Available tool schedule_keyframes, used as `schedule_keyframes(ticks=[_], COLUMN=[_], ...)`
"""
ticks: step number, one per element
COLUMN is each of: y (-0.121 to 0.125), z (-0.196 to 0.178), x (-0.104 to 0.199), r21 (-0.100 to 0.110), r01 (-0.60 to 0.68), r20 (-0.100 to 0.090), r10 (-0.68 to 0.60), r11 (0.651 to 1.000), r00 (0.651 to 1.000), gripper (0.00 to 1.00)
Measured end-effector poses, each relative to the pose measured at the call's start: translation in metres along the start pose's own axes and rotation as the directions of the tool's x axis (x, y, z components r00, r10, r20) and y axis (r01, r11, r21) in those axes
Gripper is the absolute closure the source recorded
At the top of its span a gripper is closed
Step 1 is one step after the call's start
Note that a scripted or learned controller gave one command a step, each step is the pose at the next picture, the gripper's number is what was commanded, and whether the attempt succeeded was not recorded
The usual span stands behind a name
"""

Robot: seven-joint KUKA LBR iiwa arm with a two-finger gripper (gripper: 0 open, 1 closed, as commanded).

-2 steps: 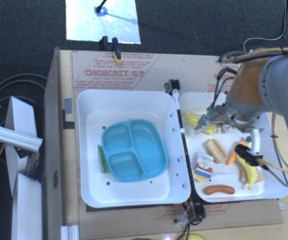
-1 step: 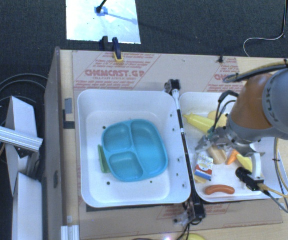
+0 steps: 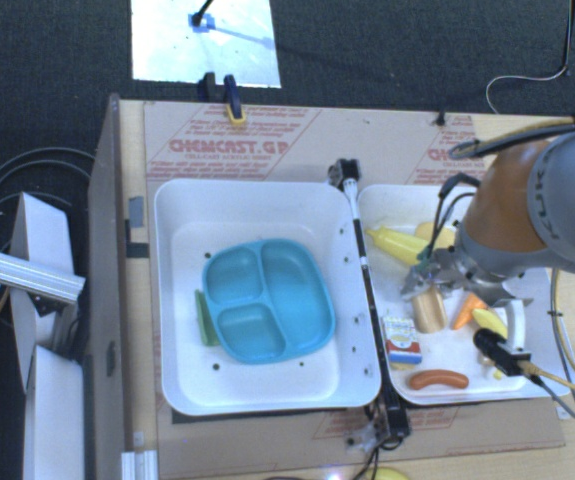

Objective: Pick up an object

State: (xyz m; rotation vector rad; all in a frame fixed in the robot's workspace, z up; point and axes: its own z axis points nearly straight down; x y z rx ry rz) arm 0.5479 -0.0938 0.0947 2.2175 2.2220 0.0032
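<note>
Down over the right bin (image 3: pixel 537 383) hangs my gripper (image 3: pixel 425 280); whether it is open or closed I cannot tell. Just beneath it stands one tan cylinder (image 3: pixel 429 311). Around it I count one yellow bottle (image 3: pixel 399 243), one sausage (image 3: pixel 439 379), one small carton (image 3: pixel 400 333). One left bin (image 3: pixel 182 218) bears one blue divided tray (image 3: pixel 265 300).
</note>
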Motion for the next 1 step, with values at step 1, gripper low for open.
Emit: schedule_keyframes(ticks=[1], y=[0.0268], z=[-0.0956], x=[0.0896], r21=[-0.009], r01=[0.012], r20=[-0.004], r10=[-0.012], r11=[1.0], r00=[1.0], gripper=[1.0])
